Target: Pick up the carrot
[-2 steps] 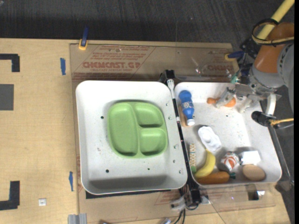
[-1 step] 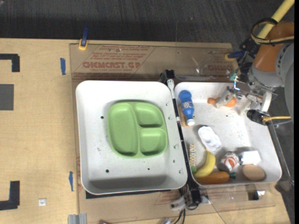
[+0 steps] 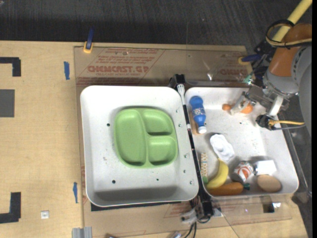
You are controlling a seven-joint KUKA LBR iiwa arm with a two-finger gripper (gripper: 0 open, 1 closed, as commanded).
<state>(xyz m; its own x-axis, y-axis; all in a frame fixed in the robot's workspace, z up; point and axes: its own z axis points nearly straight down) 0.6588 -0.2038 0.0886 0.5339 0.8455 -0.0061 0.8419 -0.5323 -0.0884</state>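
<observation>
Presently, the gripper (image 3: 244,104) is found low in the far right corner of the right bin (image 3: 258,139), directly over the carrot (image 3: 227,107). The carrot is taken to be the small orange item whose parts show on either side of the tool. Whether the gripper is spread wide or closed down cannot be told at this slant, and no hold on the carrot can be confirmed.

Risks are judged as follows. The carrot lies close to the bin's far wall, so a descent set slightly off may be stopped by the wall, or the carrot may be nudged aside rather than enclosed. Only a little of the carrot is exposed, so a grasp at one end is likely to slip on lifting. A yellow cable (image 3: 290,124) is seen trailing by the wrist, and snagging on the bin rim is considered possible. A long orange-brown item (image 3: 227,188) at the near end of the same bin could be confused with the target, and which of the two is meant cannot be settled with certainty.

Contents are recorded thus. In the right bin, a blue bottle (image 3: 197,113) lies along the left wall. A white crumpled item (image 3: 221,147) is at the middle. Crowded at the near end are a banana (image 3: 219,174), a red and white item (image 3: 243,171), a white block (image 3: 266,167) and a tan egg-shaped item (image 3: 269,183). In the left bin (image 3: 94,133), a green divided plate (image 3: 146,135) is seated centrally, with nothing noted in its compartments.
</observation>
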